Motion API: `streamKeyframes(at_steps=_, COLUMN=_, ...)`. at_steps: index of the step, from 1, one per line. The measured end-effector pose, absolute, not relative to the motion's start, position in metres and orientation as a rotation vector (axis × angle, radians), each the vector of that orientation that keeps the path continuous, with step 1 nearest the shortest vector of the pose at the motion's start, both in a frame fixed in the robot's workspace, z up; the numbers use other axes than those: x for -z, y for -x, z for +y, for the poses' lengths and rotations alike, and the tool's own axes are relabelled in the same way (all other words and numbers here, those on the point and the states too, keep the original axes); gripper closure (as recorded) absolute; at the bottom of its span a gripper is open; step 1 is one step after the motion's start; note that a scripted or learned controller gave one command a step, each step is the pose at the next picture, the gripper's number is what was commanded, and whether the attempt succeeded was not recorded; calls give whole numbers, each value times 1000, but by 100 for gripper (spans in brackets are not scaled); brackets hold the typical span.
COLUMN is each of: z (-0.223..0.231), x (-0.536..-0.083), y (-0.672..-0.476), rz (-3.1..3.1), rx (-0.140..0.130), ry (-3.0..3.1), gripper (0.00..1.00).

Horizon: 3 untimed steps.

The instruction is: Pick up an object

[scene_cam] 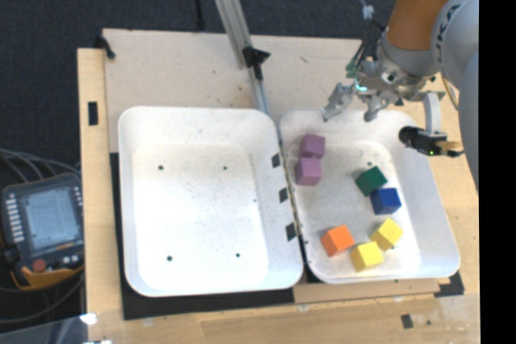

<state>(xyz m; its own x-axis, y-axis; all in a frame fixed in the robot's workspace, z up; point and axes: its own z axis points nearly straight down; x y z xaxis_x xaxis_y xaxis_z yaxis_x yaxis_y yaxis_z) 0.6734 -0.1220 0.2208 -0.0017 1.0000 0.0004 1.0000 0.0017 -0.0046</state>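
While reaching in from the right | gripper (352,109) hovering over right bin's (435,201) far rim, fingers spread, holding nothing | purple cubes (310,158) sitting below, stacked end-to-end, running near-far

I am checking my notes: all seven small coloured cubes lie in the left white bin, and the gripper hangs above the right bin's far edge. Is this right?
One thing is wrong: the camera view shows the seven small coloured cubes in the right white bin, not the left white bin. The gripper does hang above the right bin's far edge.
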Motion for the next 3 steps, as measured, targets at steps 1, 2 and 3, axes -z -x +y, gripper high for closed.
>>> streamKeyframes(at_steps=1, z=-122, x=-224, y=-674, rz=-2227, rx=-2, ry=2218, gripper=0)
streamKeyframes(at_steps=2, z=-123, x=-162, y=-677, rz=-2224, rx=-7, ry=2216, gripper=0)
streamKeyframes(at_steps=3, z=-128, x=-125, y=-676, rz=-2223, rx=8, ry=2223, gripper=0)
